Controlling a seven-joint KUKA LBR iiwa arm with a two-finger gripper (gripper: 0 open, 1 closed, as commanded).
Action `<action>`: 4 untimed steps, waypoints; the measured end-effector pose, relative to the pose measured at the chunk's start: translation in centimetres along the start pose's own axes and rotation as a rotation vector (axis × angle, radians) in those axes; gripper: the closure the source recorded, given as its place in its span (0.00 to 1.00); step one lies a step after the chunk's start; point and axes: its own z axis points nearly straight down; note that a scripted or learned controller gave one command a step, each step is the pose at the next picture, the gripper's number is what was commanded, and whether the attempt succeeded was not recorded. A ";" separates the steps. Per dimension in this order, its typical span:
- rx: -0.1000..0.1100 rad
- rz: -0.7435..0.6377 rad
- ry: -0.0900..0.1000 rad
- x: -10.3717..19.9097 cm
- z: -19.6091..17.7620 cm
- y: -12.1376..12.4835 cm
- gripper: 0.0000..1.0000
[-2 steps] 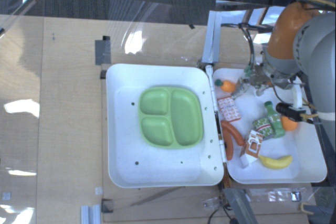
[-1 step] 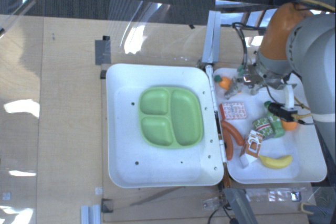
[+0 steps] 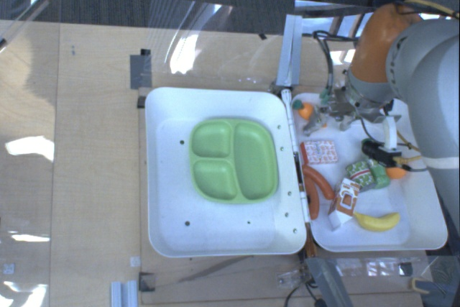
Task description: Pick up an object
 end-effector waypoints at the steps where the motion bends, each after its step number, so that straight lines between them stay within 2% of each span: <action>1: -0.004 0.021 0.005 0.7 0.0 0.2 0.00; 2: -0.004 0.036 0.006 1.0 0.0 0.3 0.00; 3: -0.003 0.033 0.009 1.2 -0.8 0.4 1.00; 4: -0.003 0.032 0.009 1.2 -0.8 0.4 0.00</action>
